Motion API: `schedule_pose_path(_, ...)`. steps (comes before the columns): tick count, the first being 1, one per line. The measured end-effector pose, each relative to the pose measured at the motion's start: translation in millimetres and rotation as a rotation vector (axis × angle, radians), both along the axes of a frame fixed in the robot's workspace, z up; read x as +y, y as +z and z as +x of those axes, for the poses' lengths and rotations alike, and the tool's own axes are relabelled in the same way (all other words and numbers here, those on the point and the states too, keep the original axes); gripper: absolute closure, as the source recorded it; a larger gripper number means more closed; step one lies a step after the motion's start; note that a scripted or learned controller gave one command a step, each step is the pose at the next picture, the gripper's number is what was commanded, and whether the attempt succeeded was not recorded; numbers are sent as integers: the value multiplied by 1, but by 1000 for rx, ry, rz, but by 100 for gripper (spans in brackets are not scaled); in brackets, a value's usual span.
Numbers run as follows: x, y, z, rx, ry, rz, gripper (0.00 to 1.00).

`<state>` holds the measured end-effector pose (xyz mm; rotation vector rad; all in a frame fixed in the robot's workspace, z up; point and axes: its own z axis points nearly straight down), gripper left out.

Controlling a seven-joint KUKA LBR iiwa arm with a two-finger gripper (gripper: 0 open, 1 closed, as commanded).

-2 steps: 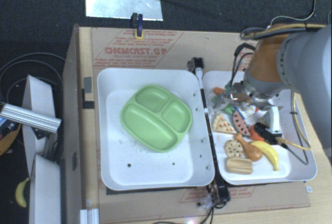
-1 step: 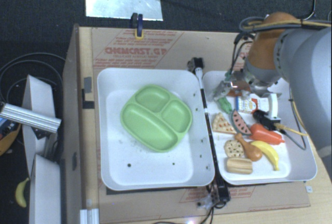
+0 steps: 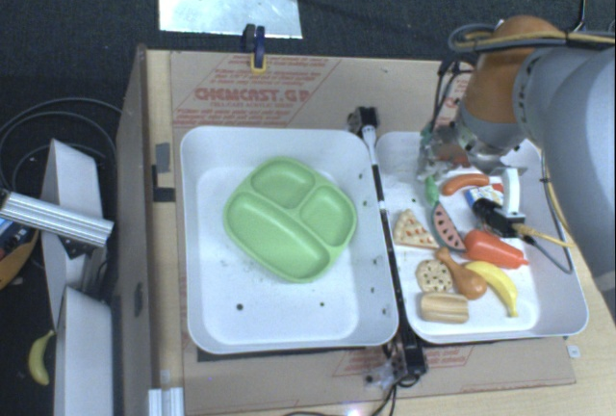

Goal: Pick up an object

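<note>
Robot arm reaches into the toy-food bin

The end effector (image 3: 432,157) hangs over the right bin's (image 3: 563,313) far-left corner, its grip impossible to tell; hot dog (image 3: 465,182), watermelon slice (image 3: 446,225) and banana (image 3: 499,284) lie nearby

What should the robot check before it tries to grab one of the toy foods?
1. Toys within reach: ok. The hot dog, pizza, carrot, banana and drumstick all lie in the right bin.
2. Tool over that bin: ok. The tool sits at its far left corner, beside the hot dog.
3. Tool open: cannot tell, too blurred.
4. Nothing held already: cannot tell.
5. Room around a target: not ok. The toys lie packed close, some touching.
6. Left bin out of the way: ok. It holds a green plate, apart from the arm.
</note>
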<state>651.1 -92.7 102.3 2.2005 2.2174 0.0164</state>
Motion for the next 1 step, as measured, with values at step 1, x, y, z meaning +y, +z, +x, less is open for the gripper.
schedule_pose_path(1,54,87,-21,15,1,7,100)
